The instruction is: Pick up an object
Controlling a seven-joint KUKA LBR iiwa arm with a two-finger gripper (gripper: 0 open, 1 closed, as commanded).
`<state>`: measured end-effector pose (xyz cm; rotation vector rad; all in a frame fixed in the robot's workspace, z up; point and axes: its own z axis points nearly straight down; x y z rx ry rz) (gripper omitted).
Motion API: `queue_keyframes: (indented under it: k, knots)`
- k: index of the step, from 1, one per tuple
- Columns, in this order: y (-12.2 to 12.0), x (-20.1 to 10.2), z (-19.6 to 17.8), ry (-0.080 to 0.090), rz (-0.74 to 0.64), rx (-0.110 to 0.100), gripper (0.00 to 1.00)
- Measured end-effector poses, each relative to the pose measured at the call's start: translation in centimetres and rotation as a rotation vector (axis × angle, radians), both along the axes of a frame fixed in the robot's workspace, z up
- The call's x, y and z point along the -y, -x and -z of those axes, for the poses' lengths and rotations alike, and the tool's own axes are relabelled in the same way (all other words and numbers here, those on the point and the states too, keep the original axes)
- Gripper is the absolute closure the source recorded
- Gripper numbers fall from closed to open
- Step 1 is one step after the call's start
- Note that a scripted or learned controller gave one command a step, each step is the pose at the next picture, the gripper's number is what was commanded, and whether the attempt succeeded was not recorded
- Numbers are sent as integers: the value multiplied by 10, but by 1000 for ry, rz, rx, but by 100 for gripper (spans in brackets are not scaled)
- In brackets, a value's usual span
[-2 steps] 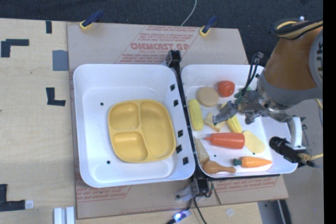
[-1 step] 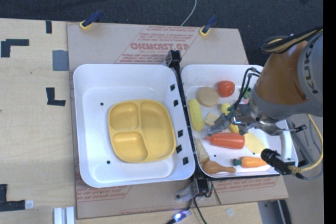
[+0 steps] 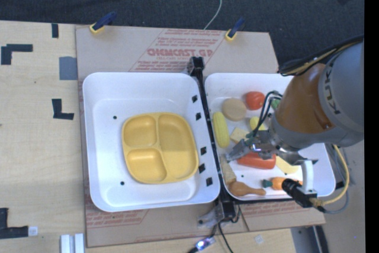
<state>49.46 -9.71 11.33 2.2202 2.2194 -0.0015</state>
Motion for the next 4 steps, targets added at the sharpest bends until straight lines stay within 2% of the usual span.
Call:
queue_keyframes:
  k: [1,2,3,4]
  knots:
    - [-10,0,5,5,-5,31,0]
    - [-10,4,-5,12,0,34,100]
    - [-10,1,-47,-2,-2,0,100]
    - [-6,9,-93,-2,-1,2,100]
